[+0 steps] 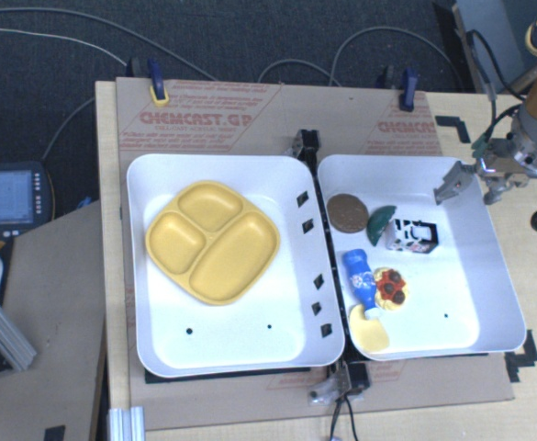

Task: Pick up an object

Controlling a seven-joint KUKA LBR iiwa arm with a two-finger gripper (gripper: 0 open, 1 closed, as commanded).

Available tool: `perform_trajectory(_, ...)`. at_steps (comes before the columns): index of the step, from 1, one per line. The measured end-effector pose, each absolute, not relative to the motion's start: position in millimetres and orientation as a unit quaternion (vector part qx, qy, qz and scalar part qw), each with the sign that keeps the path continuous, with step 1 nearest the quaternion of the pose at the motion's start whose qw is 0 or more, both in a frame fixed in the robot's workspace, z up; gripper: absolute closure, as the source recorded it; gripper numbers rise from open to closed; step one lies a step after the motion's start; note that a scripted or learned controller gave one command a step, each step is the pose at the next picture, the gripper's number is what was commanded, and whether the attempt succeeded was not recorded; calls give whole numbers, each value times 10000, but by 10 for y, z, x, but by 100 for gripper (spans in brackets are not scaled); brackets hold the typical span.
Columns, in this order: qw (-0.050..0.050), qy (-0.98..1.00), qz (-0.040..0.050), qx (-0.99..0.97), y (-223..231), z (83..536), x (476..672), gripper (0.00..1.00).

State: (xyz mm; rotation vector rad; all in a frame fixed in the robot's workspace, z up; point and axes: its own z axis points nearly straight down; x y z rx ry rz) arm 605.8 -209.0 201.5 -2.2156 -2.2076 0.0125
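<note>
The right bin [488, 274] holds several small things: a brown round disc [348, 213], a green piece [380, 223], a black-and-white object [412, 236], a blue toy [360, 278], a red and yellow toy [392, 286] and a pale yellow piece [369, 331]. My gripper [475, 186] hangs over the far right corner of this bin, up and to the right of the black-and-white object. It is open, with nothing between its fingers [452, 184].
A yellow divided plate [213, 242] lies in the left bin [158, 320]. Black clips line the wall between the bins [316, 246]. Two clamps [158, 88] hold the board at the back. Bare bin floor lies right of the toys.
</note>
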Motion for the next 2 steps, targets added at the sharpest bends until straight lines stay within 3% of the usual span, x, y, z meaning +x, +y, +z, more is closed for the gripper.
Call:
perform_trajectory(1,5,-7073,0,-7069,-2080,2110,6089,0)
perform_trajectory(2,20,-7079,10,-7063,-2042,1679,6133,0)
